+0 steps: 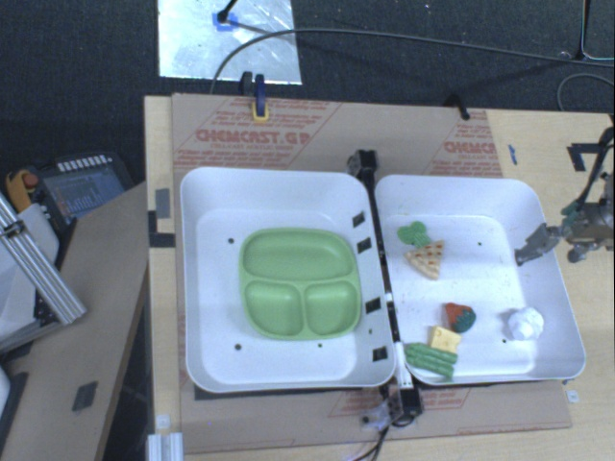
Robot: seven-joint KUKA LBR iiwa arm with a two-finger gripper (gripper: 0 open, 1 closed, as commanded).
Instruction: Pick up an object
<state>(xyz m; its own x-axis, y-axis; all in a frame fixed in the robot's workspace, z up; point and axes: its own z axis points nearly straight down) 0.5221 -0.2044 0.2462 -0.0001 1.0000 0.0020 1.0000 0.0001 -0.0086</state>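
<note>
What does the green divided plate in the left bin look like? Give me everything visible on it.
The green plate is a pale green tray with rounded corners, seemingly matte plastic. Raised ridges split it into three compartments: one wide section across the far side and two smaller ones on the near side. It lies flat and right side up near the middle of the left bin, resting on the bin floor. It touches none of the bin's walls.

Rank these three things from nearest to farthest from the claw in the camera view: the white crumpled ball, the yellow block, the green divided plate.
Measured from the claw at the right bin's right wall:
1. White crumpled ball, just below the claw, near the right bin's right edge.
2. Yellow block, lower middle of the right bin.
3. Green divided plate, in the left bin, well beyond the divider.
</note>
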